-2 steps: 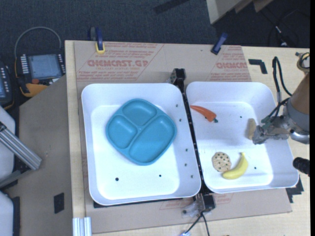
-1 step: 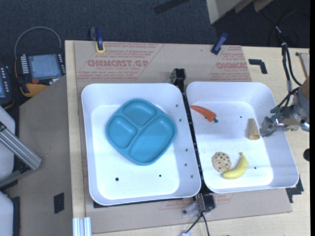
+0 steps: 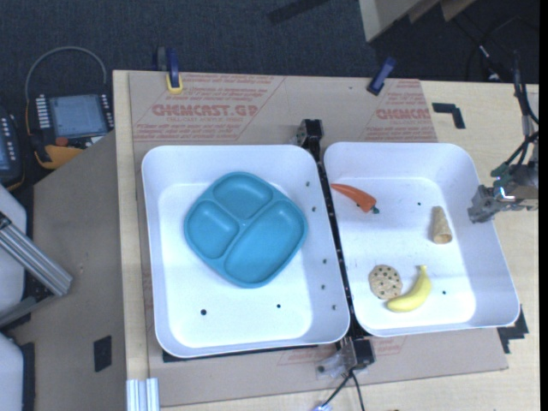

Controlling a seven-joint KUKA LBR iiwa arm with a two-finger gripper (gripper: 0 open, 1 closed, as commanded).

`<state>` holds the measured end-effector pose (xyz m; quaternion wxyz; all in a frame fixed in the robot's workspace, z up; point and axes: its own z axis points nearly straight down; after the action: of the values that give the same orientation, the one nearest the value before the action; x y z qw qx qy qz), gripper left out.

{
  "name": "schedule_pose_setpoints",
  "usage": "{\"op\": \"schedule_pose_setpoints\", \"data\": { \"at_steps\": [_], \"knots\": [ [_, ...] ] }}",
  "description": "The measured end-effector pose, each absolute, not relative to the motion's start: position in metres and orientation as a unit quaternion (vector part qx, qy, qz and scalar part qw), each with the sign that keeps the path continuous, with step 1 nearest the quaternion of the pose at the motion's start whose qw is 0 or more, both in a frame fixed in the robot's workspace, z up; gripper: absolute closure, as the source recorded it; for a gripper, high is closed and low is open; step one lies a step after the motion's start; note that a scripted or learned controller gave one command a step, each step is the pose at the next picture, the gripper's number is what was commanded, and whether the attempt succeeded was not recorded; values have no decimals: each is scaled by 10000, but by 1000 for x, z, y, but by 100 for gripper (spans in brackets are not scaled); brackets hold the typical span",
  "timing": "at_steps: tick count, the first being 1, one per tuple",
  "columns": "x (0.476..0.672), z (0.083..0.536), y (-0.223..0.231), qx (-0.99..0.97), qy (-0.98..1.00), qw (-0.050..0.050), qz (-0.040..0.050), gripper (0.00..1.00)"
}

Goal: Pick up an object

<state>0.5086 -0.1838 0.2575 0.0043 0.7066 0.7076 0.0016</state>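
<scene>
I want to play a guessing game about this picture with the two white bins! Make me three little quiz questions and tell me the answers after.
1. True or false: the blue plate lies in the left bin.
2. Which thing touches or nearly touches the banana? A) the carrot B) the cookie C) the cone-shaped piece
3. Fill in: the gripper sits by the ____ rim of the right bin.

Key:
1. True. The plate has three compartments and lies in the left bin.
2. B. The cookie sits right beside the banana, at the near side of the right bin.
3. Right. It hovers at that edge, holding nothing that I can see.
</scene>
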Motion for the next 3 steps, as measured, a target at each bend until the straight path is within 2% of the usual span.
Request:
{"op": "schedule_pose_setpoints", "data": {
  "at_steps": [1,3],
  "knots": [
    [525,243,-130,7050,7092,-17,3,100],
    [565,234,-15,7048,7094,0,12,100]
  ]
}}
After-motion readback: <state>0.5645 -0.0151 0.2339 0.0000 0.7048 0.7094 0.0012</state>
